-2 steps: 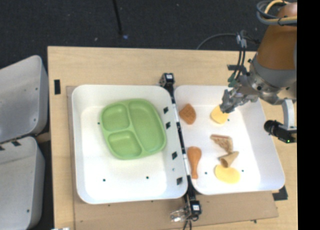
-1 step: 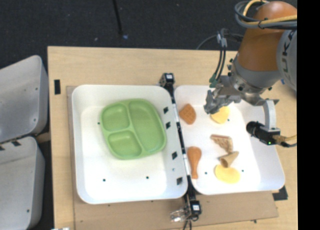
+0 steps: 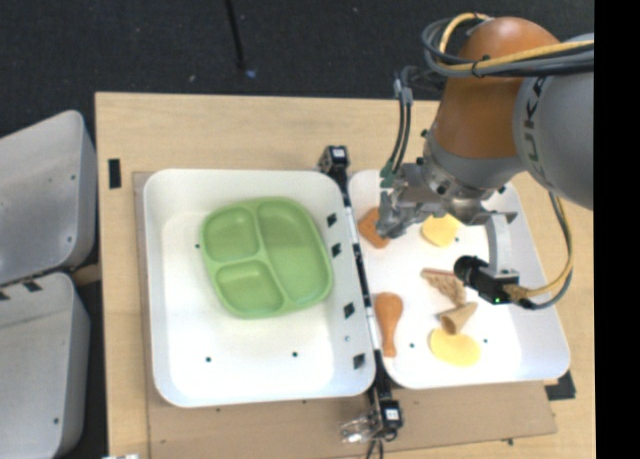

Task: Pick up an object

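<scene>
In right bin point(image 3: 530, 347), gripper point(image 3: 392, 219) just beside orange piece point(image 3: 371, 230).

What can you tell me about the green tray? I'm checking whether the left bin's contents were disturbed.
The green tray is a pale green plate with rounded corners that looks like plastic. Raised ridges divide it into three compartments, all of which look bare. It lies flat, open side up, turned at a slight angle to the bin's edges, roughly in the middle of the left bin. It rests on the bin floor, and nothing else touches it. The arm and the food pieces are over in the right bin.
</scene>
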